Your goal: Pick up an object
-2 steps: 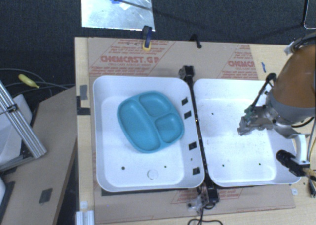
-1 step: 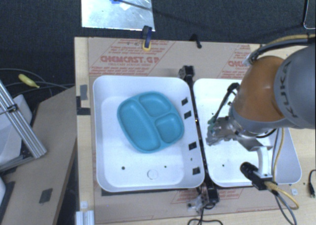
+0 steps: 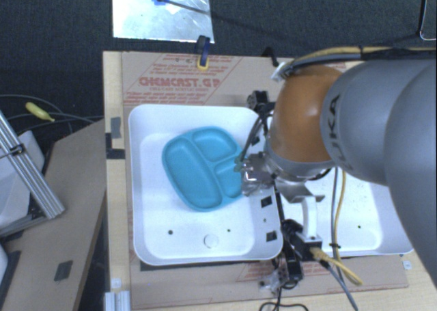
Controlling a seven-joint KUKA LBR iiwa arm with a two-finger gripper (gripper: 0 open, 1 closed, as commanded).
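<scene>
At the near edge of the surface (image 3: pixel 205 282) we see a tangle of black cable and a yellow wire (image 3: pixel 339 266) trailing down below the arm, just in front of the two bins. Close behind that lies the near wall of the left bin (image 3: pixel 147 234), a shallow white tray with rounded corners whose floor shows a few small dark holes and a faint round mark toward the near side. The right bin (image 3: pixel 362 234) sits beside it, and most of it is covered by the arm.

In the middle of the left bin rests the blue divided plate (image 3: pixel 198 169), lying flat and turned at an angle, its compartments open upward. Its right edge meets the metal parts at the end of the arm. The hand (image 3: pixel 251 173) is down there, at the boundary between the two bins, just touching or overlapping the plate's right rim. We cannot tell whether it is spread or closed, since the wrist hides it from above.

The arm (image 3: pixel 382 125) itself fills the right side, grey with an orange band (image 3: pixel 304 115) above the wrist.

Farther back, a cardboard sheet (image 3: pixel 181 77) with red lettering lies under the bins, with a small clamp (image 3: pixel 203 52) at its far edge, and beyond it a shiny silver panel (image 3: pixel 160 2) on dark carpet.
</scene>
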